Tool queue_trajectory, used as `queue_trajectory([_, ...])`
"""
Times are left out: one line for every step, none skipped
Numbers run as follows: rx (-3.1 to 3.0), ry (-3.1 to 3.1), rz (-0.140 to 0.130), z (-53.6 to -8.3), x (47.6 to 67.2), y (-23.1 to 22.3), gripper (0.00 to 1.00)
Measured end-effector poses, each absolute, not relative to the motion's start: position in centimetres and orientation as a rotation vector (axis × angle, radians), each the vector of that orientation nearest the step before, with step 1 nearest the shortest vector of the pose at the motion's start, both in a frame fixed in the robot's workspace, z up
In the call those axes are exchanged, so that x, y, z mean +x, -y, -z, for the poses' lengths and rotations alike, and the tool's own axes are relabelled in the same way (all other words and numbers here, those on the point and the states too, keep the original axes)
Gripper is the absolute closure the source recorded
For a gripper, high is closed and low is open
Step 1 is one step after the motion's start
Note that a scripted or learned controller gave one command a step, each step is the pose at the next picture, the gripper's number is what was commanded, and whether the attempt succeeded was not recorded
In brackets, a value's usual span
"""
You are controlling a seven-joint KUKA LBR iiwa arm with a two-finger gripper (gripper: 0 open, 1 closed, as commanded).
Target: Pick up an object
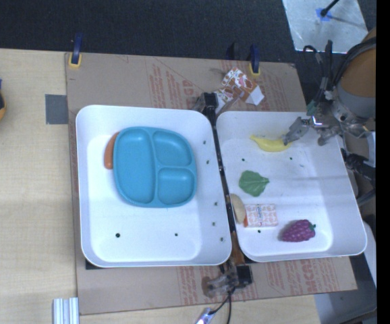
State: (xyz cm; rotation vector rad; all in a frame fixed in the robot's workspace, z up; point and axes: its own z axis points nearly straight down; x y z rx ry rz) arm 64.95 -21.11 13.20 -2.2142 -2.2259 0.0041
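Note:
My gripper (pixel 307 136) hangs over the far part of the right bin (pixel 330 201), its two fingers spread open with nothing between them. The left fingertip (pixel 291 138) is right beside the end of a yellow banana (pixel 268 143). Nearer the front lie a green leaf-shaped piece (pixel 253 182), a small white and red carton (pixel 261 215), a purple bunch of grapes (pixel 297 231) and a beige oval piece (pixel 237 208) against the bin's left wall.
The left bin (pixel 148 245) holds a blue divided plate (pixel 156 166) with an orange piece (pixel 108 152) sticking out from under its left side. A crumpled wrapper (pixel 239 86) lies on the cardboard behind the bins.

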Motion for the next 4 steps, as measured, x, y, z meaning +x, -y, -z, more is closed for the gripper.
queue_trajectory([-2.216,2.225,-0.004,-20.6,50.8,18.4,0.0])
queue_trajectory([-2.216,2.224,-0.002,-20.7,62.4,16.6,0.0])
queue_trajectory([-2.217,2.224,-0.004,-14.0,65.6,21.2,0.0])
queue_trajectory([-2.214,2.23,-0.004,-15.1,65.7,21.2,1.0])
